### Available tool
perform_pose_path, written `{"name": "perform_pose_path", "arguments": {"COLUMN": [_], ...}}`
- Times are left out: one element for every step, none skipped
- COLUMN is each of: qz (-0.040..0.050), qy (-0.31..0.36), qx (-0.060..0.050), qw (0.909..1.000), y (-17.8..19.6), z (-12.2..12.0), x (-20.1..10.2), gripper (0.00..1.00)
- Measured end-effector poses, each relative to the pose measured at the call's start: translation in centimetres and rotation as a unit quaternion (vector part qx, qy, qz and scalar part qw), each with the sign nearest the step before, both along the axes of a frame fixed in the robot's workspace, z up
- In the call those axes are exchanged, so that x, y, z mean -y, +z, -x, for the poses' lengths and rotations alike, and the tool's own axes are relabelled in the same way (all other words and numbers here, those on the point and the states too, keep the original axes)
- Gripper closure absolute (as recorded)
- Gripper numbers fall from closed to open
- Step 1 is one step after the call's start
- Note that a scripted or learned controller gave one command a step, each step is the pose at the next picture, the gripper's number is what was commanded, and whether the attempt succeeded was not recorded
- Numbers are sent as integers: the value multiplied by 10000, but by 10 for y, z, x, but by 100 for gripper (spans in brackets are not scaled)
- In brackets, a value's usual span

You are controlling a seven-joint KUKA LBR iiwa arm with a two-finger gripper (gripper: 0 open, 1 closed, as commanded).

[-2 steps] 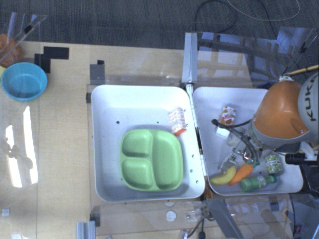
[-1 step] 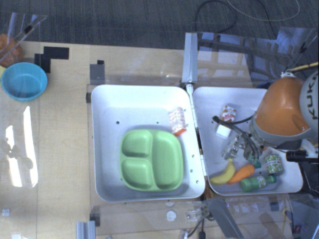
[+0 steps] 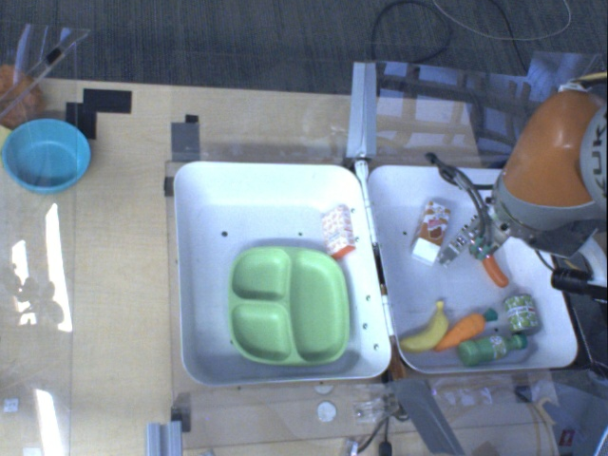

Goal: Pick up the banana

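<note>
Banana (image 3: 427, 331) lies at right bin's (image 3: 399, 218) front-left corner, tip touching carrot (image 3: 464, 331). Gripper (image 3: 467, 242) hovers above bin centre, nothing btwn fingers; open/shut can't tell. Approach step: next needs move toward banana, then descent w/ 2 fingers straddling it.

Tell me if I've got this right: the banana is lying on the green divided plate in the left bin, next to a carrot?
Not quite. The camera view shows the banana in the right bin, near its front edge, not on the green divided plate. It does lie next to a carrot.
</note>
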State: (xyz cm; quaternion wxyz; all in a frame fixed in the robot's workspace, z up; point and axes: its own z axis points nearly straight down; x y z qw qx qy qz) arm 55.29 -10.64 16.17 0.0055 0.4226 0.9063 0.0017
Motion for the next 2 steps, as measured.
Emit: {"name": "perform_pose_path", "arguments": {"qz": [50, 81], "qy": [2423, 3973], "qx": [24, 26], "qw": [9702, 9177], "y": [-70, -70], "z": [47, 37], "x": [53, 67], "gripper": [100, 100]}}
